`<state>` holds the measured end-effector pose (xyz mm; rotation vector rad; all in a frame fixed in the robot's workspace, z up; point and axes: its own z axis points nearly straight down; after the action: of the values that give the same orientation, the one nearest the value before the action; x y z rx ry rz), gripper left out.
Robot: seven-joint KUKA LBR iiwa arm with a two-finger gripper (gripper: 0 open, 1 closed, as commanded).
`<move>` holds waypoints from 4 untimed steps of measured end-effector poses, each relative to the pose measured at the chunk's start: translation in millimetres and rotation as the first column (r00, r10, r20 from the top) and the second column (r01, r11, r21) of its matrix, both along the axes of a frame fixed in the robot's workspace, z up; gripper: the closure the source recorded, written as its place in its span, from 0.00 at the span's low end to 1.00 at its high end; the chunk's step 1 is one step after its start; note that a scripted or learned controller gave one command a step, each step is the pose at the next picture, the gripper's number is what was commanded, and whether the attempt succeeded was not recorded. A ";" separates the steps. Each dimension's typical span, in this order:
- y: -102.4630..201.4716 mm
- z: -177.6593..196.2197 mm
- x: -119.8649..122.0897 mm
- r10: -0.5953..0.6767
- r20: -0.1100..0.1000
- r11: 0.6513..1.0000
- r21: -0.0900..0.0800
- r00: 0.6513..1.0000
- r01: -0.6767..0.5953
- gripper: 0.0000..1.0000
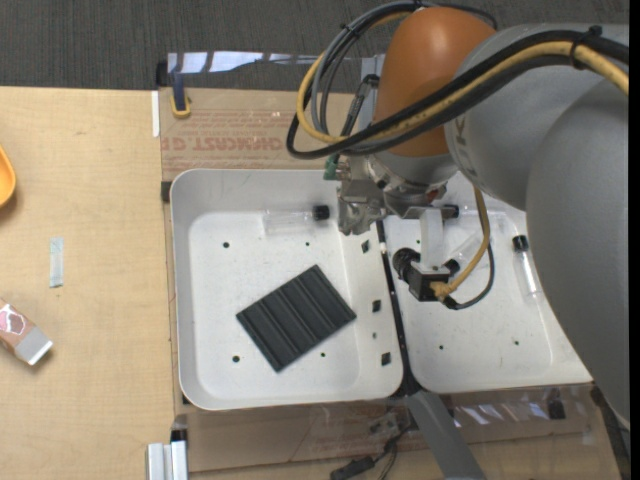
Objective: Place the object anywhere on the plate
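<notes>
A dark grey ribbed plate lies flat and turned at an angle in the middle of the left bin. A clear tube with a black cap lies near that bin's back wall. My gripper hangs at the back of the divider between the two bins, just right of the tube's capped end and above and to the right of the plate. The arm's orange band and grey body cover much of the right bin. I see nothing held in the gripper.
A second clear tube lies at the right bin's right side. A yellow and black cable loop hangs below the wrist. On the wooden bench to the left lie a small grey strip and a red-white packet.
</notes>
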<state>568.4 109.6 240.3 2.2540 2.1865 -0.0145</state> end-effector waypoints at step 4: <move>-86.5 -49.7 -57.0 0.523 0.002 0.852 0.008 0.852 -0.523 1.00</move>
<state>511.5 23.1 190.6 1.5760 2.7200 -0.0042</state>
